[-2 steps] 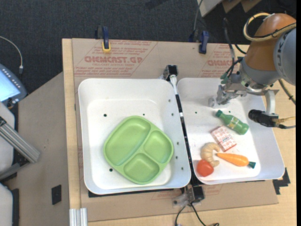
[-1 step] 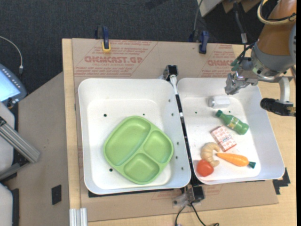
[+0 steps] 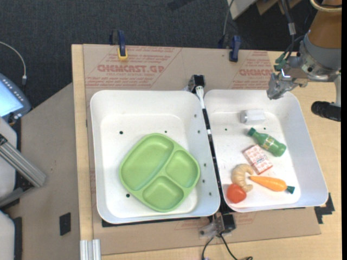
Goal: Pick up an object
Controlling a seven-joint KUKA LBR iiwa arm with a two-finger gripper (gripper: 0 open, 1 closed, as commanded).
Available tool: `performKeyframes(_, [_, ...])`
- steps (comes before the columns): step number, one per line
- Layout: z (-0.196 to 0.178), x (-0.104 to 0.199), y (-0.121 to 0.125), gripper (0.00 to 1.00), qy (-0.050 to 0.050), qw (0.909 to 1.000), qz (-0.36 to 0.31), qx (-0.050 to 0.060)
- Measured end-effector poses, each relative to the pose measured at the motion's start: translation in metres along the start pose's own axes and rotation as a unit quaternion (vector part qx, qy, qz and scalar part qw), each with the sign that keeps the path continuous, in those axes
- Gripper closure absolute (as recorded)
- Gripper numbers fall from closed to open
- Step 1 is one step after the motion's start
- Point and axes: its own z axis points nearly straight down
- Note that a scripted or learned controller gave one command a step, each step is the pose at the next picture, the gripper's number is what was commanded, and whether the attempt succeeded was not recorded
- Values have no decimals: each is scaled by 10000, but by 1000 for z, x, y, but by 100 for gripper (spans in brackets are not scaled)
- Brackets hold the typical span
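We see the gripper (image 3: 275, 89) at the far right corner of the right bin (image 3: 303, 145), above its rim. Its tip is small and blurred, so we cannot tell how the jaws stand, and we see nothing pinched there. It touches none of the objects.

Writing: the brown board (image 3: 162, 64) under both bins reads "CHEMCAST G P" in red, printed again, partly hidden, behind the right bin. The box (image 3: 257, 159) has a red and white pattern, text too small to read. The bottle's label is unreadable.

Right bin holds 6 things. Grey cup (image 3: 252, 116) lies on its side near the far wall, closest to the gripper but apart from it. Green bottle (image 3: 268, 142) lies tilted just in front of the cup. Box sits in front of the bottle. Croissant (image 3: 242, 176) is beside the box, touching the tomato (image 3: 236, 193) at the near wall. Carrot (image 3: 269, 184) lies just right of the croissant.

Left bin (image 3: 108, 145) holds 1 green tray (image 3: 159, 171) with 3 compartments.

2 blue clamps (image 3: 121, 41) hold the board's far edge.
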Motion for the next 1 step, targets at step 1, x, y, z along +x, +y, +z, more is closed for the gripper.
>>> performKeyframes(1, [14, 49, -19, 100, 25, 10000, -16, 62])
